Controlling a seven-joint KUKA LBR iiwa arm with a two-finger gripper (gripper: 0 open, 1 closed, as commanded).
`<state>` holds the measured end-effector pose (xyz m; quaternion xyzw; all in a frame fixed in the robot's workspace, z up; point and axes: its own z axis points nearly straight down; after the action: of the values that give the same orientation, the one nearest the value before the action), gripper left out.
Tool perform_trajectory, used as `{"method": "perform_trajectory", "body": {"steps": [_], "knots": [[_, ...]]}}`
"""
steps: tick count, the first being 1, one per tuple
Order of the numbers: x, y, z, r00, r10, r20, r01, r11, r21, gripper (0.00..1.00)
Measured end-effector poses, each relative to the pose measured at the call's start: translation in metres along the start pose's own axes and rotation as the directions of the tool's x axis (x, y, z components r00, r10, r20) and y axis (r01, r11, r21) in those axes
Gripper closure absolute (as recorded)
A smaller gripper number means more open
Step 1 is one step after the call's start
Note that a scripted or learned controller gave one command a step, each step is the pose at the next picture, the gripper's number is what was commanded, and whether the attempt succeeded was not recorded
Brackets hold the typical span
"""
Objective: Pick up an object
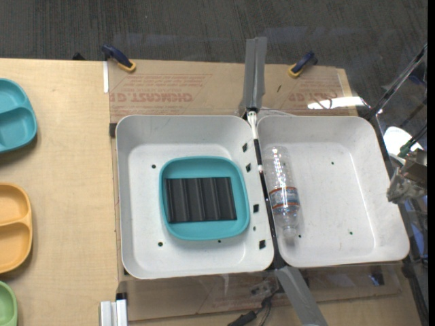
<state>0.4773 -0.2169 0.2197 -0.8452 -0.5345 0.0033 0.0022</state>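
A clear plastic bottle (282,194) lies on its side in the right bin (353,243), along the bin's left wall, with its cap toward the near edge. A teal square dish (202,198) with a dark ribbed insert sits in the middle of the left bin (136,195). My gripper (406,180) hangs at the far right, over the right bin's outer rim, partly cut off and blurred. It is well apart from the bottle, and I see nothing in it.
The two bins meet at a hinged divider (257,182). On the wooden bench to the left lie a teal plate (13,124), an orange plate (12,226) and a green one (5,305). Cardboard (177,90) with two clamps lies behind the bins.
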Motion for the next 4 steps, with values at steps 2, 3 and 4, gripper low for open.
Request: {"method": "perform_trajectory", "body": {"steps": [2, 3, 4], "knots": [[0.002, -0.001, -0.01, 0.999, 0.038, -0.001, -0.038, 0.999, -0.006, 0.0], [0.004, -0.001, -0.011, 0.988, 0.154, -0.003, -0.154, 0.988, -0.006, 0.0], [0.004, -0.002, 0.014, 0.969, 0.248, -0.002, -0.248, 0.969, -0.001, 0.0]]}}
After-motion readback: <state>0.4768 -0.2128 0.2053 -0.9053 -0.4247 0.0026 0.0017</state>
